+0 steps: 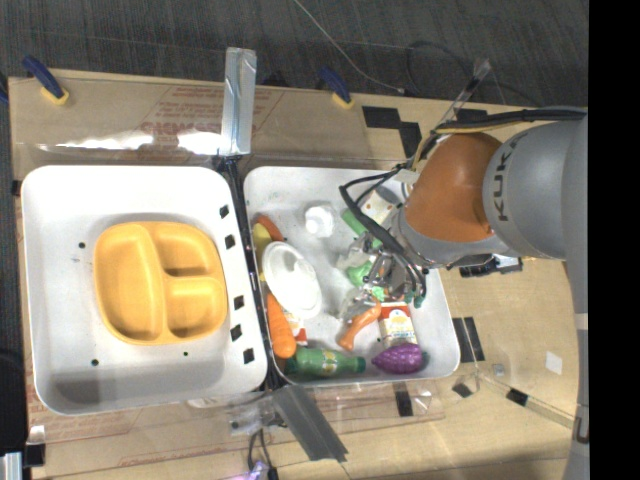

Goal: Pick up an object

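Note:
My gripper [378, 280] hangs low in the right bin [330, 183], under the orange wrist band, above the bin's right-centre. Cables and the wrist hide its fingers. Just below it lie an orange carrot-like piece [357, 328], a small carton with a red label [398, 325] and a purple grape bunch [398, 358]. A green bottle [325, 362] lies along the bin's near wall. A white bowl [291, 278] sits left of the gripper, with an orange carrot [281, 332] beside it. A small white cup [318, 220] rests toward the far side.
The left bin [60, 368] holds a yellow divided tray [160, 279]. A yellow and red item [266, 232] lies at the right bin's left wall. The divider [240, 238] between the bins carries black clips. Cardboard covers the bench around both bins.

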Robot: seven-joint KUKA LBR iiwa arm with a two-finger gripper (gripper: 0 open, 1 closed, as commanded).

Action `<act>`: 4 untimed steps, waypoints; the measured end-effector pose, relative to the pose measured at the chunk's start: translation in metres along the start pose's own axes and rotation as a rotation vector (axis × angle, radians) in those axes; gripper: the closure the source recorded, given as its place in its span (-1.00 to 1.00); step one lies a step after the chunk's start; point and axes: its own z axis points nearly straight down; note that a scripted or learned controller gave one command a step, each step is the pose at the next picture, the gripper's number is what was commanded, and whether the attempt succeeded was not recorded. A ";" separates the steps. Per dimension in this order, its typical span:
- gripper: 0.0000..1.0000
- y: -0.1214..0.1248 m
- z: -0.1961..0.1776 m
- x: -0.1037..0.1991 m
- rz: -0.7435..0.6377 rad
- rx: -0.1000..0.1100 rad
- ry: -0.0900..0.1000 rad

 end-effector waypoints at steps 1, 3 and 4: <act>-1.00 0.023 -0.002 0.060 0.016 0.000 -0.013; 1.00 -0.010 -0.012 0.062 -0.071 -0.001 -0.009; 1.00 0.010 -0.131 0.057 -0.081 0.000 -0.009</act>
